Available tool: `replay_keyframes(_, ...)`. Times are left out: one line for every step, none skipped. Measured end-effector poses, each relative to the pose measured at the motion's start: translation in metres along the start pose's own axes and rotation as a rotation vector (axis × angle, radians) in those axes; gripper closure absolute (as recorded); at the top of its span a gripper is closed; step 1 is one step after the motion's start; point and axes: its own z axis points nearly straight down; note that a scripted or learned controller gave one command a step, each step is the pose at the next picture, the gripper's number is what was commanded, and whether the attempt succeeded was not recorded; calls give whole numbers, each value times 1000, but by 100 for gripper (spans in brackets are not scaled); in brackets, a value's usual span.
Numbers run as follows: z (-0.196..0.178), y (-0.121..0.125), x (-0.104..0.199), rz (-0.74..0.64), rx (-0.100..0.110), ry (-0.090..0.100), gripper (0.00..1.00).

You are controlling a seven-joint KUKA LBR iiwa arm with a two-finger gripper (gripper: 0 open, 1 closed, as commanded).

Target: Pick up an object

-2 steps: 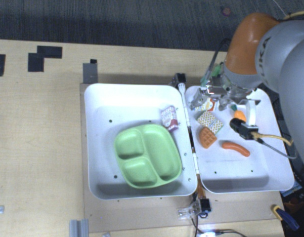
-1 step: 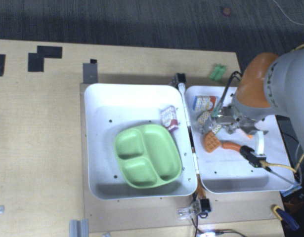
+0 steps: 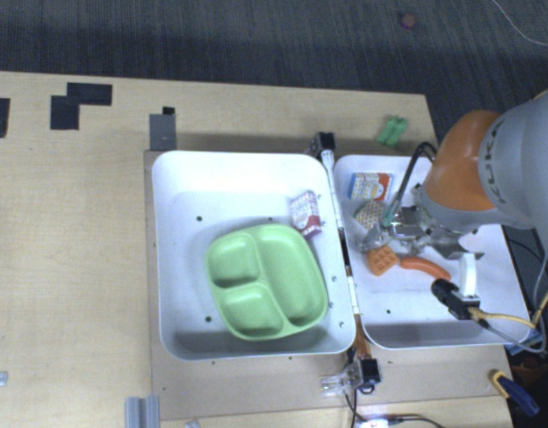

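Wrist bent low over my right bin point(image 3: 487, 328), gripper point(image 3: 380, 235) state indeterminate, above a ridged orange waffle piece point(image 3: 380, 260).

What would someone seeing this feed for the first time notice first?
Probably the big light-green divided plate, lying tilted in the left bin and covering much of its floor. Next, the grey arm with its orange band, reaching in from the right over the right bin, its gripper down among small items: an orange waffle-shaped piece and a carrot-like toy.
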Motion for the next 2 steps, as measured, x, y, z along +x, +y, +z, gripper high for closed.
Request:
replay_keyframes(-12, 2, 1, -1, -6, 0, 100)
replay_keyframes(-100, 92, 92, -5, 0, 4, 100)
